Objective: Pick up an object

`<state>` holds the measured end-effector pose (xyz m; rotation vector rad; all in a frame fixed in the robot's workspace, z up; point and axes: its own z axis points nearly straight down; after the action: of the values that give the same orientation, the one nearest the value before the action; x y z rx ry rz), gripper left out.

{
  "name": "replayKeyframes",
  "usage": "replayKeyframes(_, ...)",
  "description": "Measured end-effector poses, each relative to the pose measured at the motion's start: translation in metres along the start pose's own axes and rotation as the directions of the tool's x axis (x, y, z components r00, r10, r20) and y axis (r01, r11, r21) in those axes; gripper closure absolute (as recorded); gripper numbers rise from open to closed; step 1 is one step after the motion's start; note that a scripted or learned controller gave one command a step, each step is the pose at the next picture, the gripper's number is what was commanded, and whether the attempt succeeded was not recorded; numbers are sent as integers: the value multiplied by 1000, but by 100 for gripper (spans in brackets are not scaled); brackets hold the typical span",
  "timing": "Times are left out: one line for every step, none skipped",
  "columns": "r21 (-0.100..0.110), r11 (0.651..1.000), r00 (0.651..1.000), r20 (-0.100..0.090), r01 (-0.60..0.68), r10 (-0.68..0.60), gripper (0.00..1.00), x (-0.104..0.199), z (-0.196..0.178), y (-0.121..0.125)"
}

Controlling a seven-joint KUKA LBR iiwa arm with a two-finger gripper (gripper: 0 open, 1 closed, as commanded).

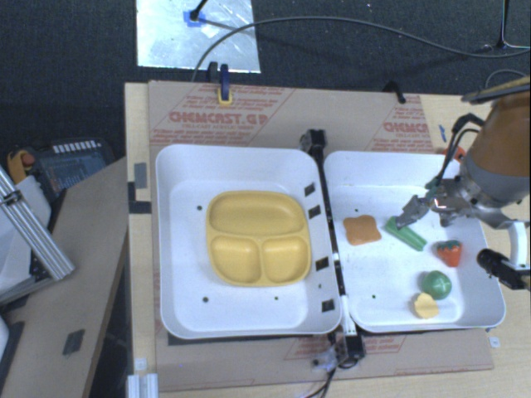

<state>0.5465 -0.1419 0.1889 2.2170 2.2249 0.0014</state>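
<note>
The task was in its early half: nothing had been lifted, and every object lay on a bin floor. On the desk (373,110) sat two shallow white bins side by side. The left bin (178,222) carried a yellow divided tray (255,237), resting flat near its middle.

The right bin (373,305) held the loose pieces. An orange flat piece (362,230) lay at about nine o'clock from that bin's centre. A green stick-shaped object (405,235) lay tilted just to the three o'clock side of it, near the bin's middle. A red strawberry-like object (449,253) sat at roughly three o'clock from the green stick. Toward five o'clock a green round object (436,284) rested with a small yellow piece (425,306) touching or just beside it at its six o'clock.

The arm reached in from three o'clock, and the gripper (412,215) hung low right over the upper end of the green stick-shaped object. Its fingers looked narrow and angled toward nine o'clock, but whether they had closed on the stick or merely touched it could not be told at this resolution; nothing was plainly seen between them.

So, by my reading, the approach was done and the target was likely the green stick. What remained was a secure closing on it and the lift clear of the bin floor.
</note>
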Motion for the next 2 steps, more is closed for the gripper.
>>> replayKeyframes(3,1000,1000,0,-2,2,0,-1,42,2)
replayKeyframes(3,1000,1000,-1,-3,3,0,-5,84,0)
